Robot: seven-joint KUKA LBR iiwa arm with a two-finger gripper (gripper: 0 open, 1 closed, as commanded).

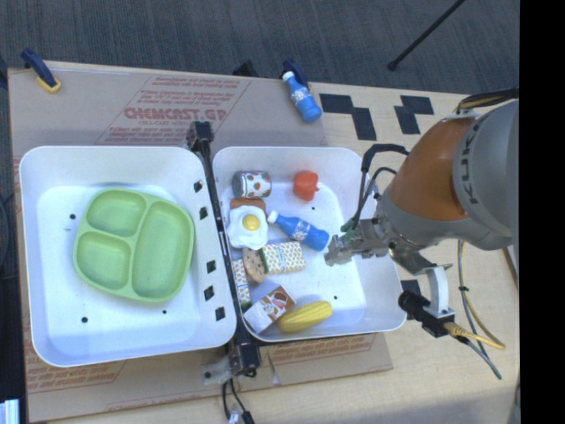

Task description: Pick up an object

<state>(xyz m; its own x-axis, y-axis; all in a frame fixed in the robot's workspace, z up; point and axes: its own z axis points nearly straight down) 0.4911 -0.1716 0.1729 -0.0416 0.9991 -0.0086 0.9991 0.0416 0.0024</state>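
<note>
The right bin holds several toy foods: a fried egg, a blue bottle, a red pepper, a small can, a patterned packet, a cookie, a small carton and a yellow banana. My gripper hangs over the right part of this bin, just right of the blue bottle and the packet. Nothing shows between its fingers. The grey and orange arm covers the bin's right wall.
The left bin bears a green divided plate. A blue clamp lies on the cardboard behind the right bin, and another clamp sits at the far left corner. Cables trail at the right.
</note>
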